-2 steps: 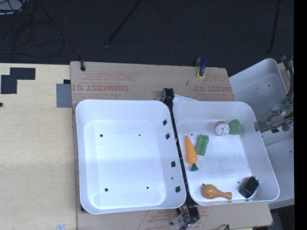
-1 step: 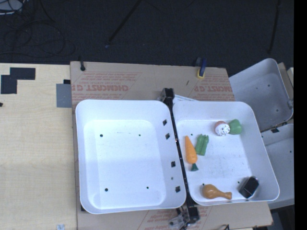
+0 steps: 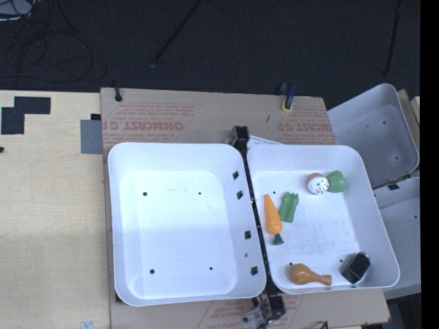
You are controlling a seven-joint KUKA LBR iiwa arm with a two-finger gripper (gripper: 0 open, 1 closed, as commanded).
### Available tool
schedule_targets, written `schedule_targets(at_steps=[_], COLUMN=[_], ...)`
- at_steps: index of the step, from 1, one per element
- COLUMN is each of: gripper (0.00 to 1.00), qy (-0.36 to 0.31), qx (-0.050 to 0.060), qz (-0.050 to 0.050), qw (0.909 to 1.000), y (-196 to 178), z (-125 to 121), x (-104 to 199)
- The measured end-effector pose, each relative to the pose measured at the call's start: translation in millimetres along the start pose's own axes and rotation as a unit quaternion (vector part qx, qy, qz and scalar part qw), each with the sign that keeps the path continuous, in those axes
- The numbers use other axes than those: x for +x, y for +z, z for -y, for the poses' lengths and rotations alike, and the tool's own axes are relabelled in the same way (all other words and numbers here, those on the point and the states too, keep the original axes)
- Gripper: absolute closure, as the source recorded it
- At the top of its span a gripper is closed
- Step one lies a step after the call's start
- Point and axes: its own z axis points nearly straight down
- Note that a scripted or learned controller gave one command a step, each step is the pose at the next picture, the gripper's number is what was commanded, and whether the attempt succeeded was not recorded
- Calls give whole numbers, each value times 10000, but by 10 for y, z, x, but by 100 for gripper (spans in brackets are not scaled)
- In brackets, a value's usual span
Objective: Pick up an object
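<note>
So all the pickable stuff is sitting in the right bin [image 3: 322,235], which butts up against the left bin [image 3: 113,184] along a seam with little black clips. Near that seam there's an orange toy carrot [image 3: 273,214] lying lengthwise, tip toward the far side, green stub toward the near edge, and a green bundle [image 3: 289,207] (beans or asparagus maybe, too small to say) is right up against its right side, slightly tilted. Toward the far right corner a white speckled ball [image 3: 317,184] touches a green roundish piece [image 3: 337,181]. Along the near edge lies an orange-brown drumstick-looking thing [image 3: 309,275], and well to its right, in the near right corner, a black blocky object [image 3: 356,267]. Nothing is lifted, everything rests on the bin floor. Can't tell the gripper state from this shot, wide or narrow. Both bins sit on a cardboard sheet [image 3: 171,118] with a blue and yellow clamp [image 3: 289,96] on its far edge.
</note>
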Motion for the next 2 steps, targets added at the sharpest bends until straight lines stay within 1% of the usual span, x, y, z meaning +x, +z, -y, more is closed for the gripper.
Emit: schedule_targets(at_steps=[1,2], gripper=[0,0], qy=[9,-6], qx=[113,-46], qz=[-43,14], qw=[9999,10000], y=[1868,264], z=[-56,-13], x=[26,187])
